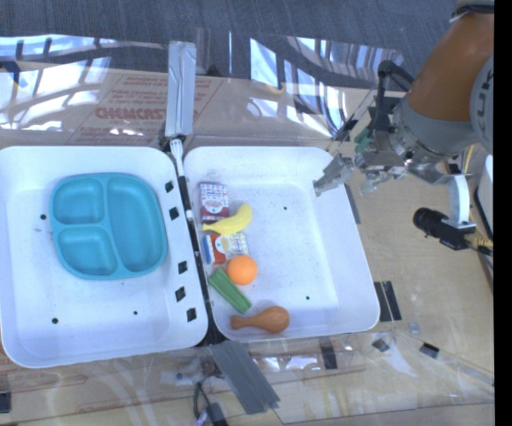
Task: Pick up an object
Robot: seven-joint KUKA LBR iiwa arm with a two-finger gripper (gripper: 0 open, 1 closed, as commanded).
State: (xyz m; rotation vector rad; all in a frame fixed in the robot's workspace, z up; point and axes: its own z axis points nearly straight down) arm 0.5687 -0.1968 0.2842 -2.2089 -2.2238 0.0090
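The gripper (334, 177) hangs over the right bin's (326, 264) far edge (finger state I cannot tell). An orange (242, 271) lies well apart.

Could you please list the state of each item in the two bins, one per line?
Teal three-compartment plastic plate: flat in left bin.
Red rectangular carton: lying flat.
Yellow toy banana: lying beside the carton.
Orange ball: resting, untouched.
Green toy stick: lying diagonal.
Brown toy drumstick: lying on its side.

Faint reddish print on the cardboard (131, 105) behind the bins is too blurred to read.
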